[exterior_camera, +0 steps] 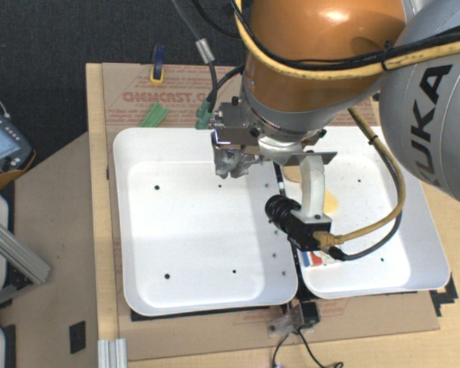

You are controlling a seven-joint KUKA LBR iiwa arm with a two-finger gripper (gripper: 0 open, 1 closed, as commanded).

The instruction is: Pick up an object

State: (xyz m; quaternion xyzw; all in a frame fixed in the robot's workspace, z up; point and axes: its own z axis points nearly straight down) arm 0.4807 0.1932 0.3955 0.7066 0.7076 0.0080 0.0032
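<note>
- Where the bench edge lies nearest, a small black clip (303, 313) sits just below the seam between the two bins.
- Left bin (192, 282) shows bare white floor with a few dark dots.
- Right bin (383, 271) holds a card with red and blue (313, 258) and a yellow piece (330, 202), both partly hidden by the arm.
- Gripper (231, 163) hangs over the left bin's far right corner; whether it is open or closed cannot be told.
- Farther back, a green strip (155, 116) lies on the cardboard (123, 90).
</note>
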